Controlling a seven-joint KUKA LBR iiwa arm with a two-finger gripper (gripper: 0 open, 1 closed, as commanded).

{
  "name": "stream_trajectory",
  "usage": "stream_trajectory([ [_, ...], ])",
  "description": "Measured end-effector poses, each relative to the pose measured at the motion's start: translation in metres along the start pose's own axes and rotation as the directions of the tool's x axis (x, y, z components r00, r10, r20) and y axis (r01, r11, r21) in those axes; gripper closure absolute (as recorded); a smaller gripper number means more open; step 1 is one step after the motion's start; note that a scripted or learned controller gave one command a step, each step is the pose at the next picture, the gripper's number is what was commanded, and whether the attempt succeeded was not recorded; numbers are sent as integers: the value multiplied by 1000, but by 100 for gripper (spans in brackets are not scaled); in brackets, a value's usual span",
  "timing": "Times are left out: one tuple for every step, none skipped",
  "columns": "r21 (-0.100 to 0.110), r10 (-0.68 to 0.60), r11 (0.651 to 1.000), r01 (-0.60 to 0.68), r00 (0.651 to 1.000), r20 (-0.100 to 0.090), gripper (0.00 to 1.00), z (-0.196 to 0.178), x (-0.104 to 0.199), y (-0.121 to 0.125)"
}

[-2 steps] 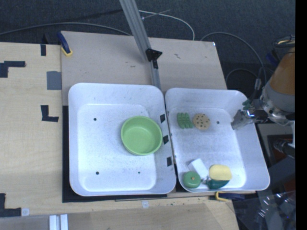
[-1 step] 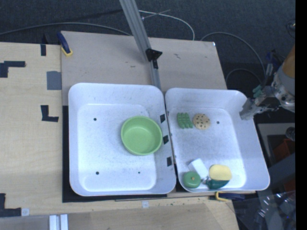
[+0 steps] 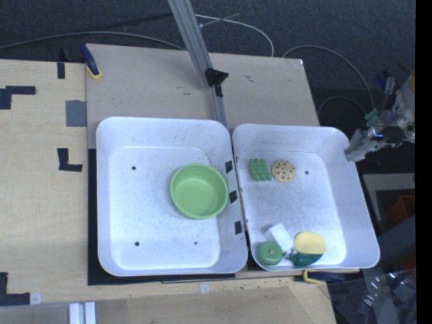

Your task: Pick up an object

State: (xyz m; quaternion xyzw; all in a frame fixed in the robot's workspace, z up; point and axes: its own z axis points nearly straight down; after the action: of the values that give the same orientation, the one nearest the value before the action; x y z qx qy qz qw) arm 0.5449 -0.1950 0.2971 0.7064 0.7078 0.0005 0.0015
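At the far left we see the wooden bench (image 3: pixel 40 201) with dark tape marks on it, and a blue and yellow clamp (image 3: pixel 90 62) at the corner of the paler board behind the bins. The left bin (image 3: pixel 121 147) comes next; a light green bowl (image 3: pixel 199 191) sits upright in it, toward its right half and close to the wall it shares with its neighbour. A grey metal pole (image 3: pixel 192 32) slants down from the top edge and ends at the rear of the seam between the two bins.

In the right bin (image 3: pixel 337 194) we find a ridged green piece (image 3: pixel 259 169) just beside a round speckled cookie (image 3: pixel 283 171), both near the back left. Down in the front corner lie a white block (image 3: pixel 279 235), a small green round object (image 3: pixel 270 253) and a yellow object (image 3: pixel 310 242) resting on something teal (image 3: pixel 308 258), all bunched together.

Furthest right, the gripper (image 3: pixel 358 147) hangs at the bin's outer right rim, well apart from every object. We cannot tell how it is set, and we see nothing in it.
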Motion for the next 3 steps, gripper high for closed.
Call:
stream_trajectory([
  [5,-4,1000,4,1000,-3,100,14,54,-7],
  [5,-5,1000,5,1000,-3,100,33,109,3],
  [6,-5,1000,5,1000,-3,100,50,168,6],
])
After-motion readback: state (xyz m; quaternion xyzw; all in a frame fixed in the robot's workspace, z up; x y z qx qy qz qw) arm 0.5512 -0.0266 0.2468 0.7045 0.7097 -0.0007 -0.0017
